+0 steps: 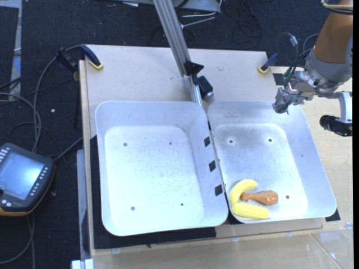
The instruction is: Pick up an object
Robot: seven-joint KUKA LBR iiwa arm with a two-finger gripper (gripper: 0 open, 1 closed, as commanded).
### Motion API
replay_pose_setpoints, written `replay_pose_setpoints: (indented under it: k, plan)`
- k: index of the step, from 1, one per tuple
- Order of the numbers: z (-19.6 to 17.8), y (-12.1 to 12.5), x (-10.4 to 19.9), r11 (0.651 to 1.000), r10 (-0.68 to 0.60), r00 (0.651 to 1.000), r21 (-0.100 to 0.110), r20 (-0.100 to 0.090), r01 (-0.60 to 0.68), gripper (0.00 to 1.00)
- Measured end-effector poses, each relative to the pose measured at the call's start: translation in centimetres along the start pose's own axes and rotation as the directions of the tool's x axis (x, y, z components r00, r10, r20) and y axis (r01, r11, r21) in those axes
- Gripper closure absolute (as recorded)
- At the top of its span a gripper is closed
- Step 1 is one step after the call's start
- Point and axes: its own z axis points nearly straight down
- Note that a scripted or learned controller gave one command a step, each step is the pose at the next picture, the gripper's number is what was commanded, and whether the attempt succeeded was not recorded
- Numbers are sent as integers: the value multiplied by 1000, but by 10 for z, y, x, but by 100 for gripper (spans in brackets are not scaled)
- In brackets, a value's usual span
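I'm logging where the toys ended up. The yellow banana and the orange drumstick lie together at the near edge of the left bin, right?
Not quite. The camera view shows the banana and the drumstick lying together at the near edge of the right bin, not the left bin.

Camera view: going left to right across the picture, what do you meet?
Teach pendant → left bin → right bin holding a banana and a toy drumstick → hand above the right bin's far corner.
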Motion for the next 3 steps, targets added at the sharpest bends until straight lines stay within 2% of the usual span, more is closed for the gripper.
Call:
replay_pose_setpoints:
  k: [1,3]
  plan:
    - [-43,1,0,1000,0,1000,1,0,0,100]
    - [-49,-24,105,1000,-4,1000,5,-2,4,100]
